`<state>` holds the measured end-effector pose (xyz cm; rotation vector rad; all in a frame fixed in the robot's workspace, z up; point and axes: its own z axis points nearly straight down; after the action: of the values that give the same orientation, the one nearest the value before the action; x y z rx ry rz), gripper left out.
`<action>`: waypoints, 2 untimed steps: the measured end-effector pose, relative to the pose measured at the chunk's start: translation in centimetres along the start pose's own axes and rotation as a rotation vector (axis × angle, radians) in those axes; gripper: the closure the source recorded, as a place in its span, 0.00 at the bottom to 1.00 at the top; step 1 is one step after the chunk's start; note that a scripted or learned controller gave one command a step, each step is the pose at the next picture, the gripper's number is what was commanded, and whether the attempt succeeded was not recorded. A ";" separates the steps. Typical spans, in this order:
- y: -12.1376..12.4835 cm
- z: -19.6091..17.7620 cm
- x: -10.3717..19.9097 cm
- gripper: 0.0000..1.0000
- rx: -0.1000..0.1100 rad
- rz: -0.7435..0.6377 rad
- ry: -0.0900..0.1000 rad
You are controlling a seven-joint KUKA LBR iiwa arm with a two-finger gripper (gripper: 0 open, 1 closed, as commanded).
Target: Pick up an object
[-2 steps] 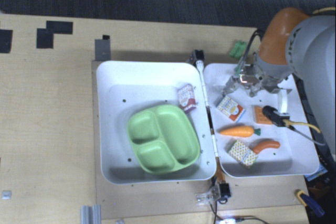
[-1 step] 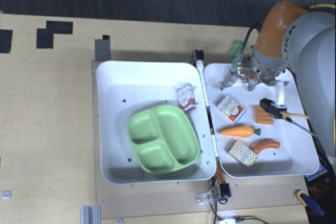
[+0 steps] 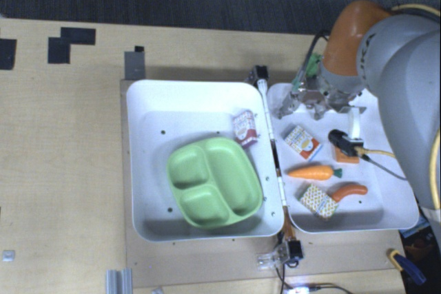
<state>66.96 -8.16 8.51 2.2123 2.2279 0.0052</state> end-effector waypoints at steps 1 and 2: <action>0.2 -1.2 0.0 1.00 -0.005 -0.003 -0.001; 0.2 -1.2 0.0 0.00 -0.005 -0.003 -0.001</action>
<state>67.11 -8.12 9.70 2.2062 2.2285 0.0092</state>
